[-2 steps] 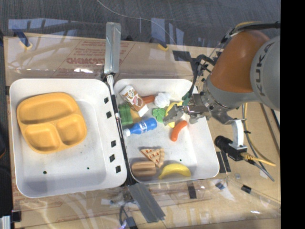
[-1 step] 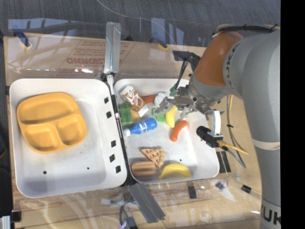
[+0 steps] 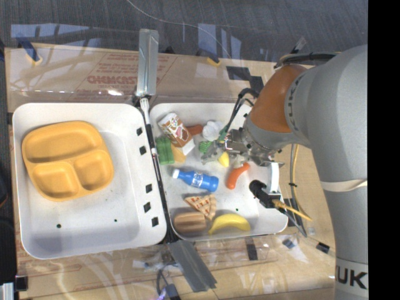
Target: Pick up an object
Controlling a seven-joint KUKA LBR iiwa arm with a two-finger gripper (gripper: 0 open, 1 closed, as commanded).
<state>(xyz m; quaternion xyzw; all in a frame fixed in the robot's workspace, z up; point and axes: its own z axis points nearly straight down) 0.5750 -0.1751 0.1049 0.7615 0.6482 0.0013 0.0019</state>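
In the right bin point(image 3: 265, 225), toward its upper right part, the hand point(image 3: 226, 146) is positioned low over a small cluster of items; whether it is spread or pressed together cannot be told, as it is hidden among them. A small yellow item point(image 3: 224, 160) is seen just below the hand, and an orange carrot-shaped piece point(image 3: 236, 175) lies just beside that, tilted toward the lower left. A green item point(image 3: 205, 146) and a pale wrapped item point(image 3: 211, 130) are located immediately to the left of the hand. A blue bottle point(image 3: 196, 180) lies on its side near the bin's centre, apart from the hand. A printed cup point(image 3: 174, 129) lies tipped at the upper left, with a green block point(image 3: 164, 150) just below it. A pizza slice point(image 3: 202, 202), a brown bun point(image 3: 189, 222) and a banana point(image 3: 229, 223) are placed along the lower edge. In the left bin point(image 3: 81, 230), a yellow divided tray point(image 3: 66, 159) is held. Both bins are carried on the table point(image 3: 75, 67).
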